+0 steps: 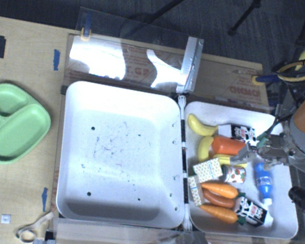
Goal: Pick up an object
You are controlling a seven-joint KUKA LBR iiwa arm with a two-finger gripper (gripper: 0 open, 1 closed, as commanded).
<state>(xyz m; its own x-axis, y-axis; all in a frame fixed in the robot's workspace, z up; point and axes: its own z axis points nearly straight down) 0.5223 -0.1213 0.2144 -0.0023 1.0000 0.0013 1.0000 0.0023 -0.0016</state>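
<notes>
Grey metal jaws (252,153), their spread unclear, hover over smooth plastic carrots (220,189).

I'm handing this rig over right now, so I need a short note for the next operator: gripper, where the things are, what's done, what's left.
Gripper: low over the upper middle of the right bin; whether it is open or shut cannot be made out, and nothing is seen between its fingers.
Things: all in the right bin, among them a banana, carrots, a blue bottle and a small carton.
Done: nothing is seen lifted.
Left: grasp one object and raise it.
</notes>
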